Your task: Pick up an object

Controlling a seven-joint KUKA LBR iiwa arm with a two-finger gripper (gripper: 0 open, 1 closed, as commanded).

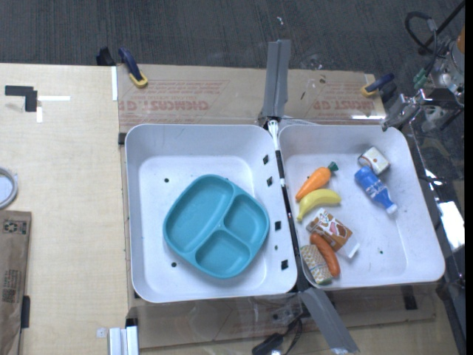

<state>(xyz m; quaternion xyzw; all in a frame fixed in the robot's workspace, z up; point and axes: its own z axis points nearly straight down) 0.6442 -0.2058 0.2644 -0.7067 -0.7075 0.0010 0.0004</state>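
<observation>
- Blue plastic bottle (375, 188) lies flat in the right white bin (414, 268), its long axis slanting from upper left to lower right.
- What looks like the gripper (408, 109) sits beyond the bin's far right corner, with the bottle below and left of it.
- Whether its claw stands apart or together, I cannot tell.

You get bright, even overhead light; both white bins (140, 198) glare slightly, shadows faint, small items perhaps soft.
</observation>
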